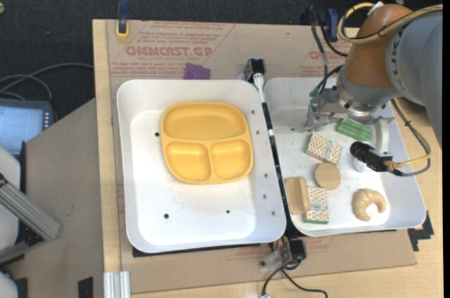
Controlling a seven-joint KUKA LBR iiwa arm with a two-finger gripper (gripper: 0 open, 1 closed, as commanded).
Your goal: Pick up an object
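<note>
Claw point(349, 117) is hovering in right bin point(408, 212), grip state unclear; a flat green packet point(354, 129) is lying just beneath it.

yellow divided plate point(207, 142) lies in the left white bin point(140, 205).
</note>
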